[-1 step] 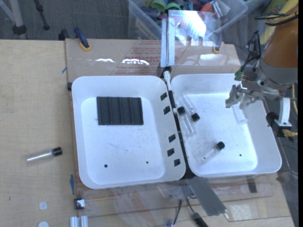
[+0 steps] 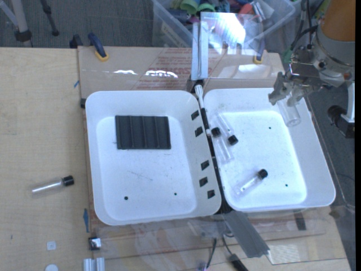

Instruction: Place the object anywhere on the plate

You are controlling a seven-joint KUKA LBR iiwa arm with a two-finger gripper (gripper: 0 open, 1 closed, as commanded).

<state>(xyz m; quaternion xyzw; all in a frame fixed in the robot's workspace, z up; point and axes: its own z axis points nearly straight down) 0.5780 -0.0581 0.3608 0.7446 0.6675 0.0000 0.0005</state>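
The plate (image 2: 142,132) is a black ribbed rectangle lying flat in the left bin (image 2: 107,205), towards its back. My gripper (image 2: 288,99) hangs over the back right corner of the right bin (image 2: 316,193), far to the right of the plate. A clear vial (image 2: 291,114) hangs upright between its fingers, just above the bin floor. Two clear vials with black caps (image 2: 223,137) lie by the right bin's left wall. A third capped vial (image 2: 251,180) lies near that bin's front.
A divider with black tabs (image 2: 203,151) separates the bins. Another capped vial (image 2: 52,185) lies on the wooden bench to the left of the bins. A clear tub of colourful items (image 2: 225,4) stands behind the bins. The arm's cables (image 2: 304,21) hang at the back right.
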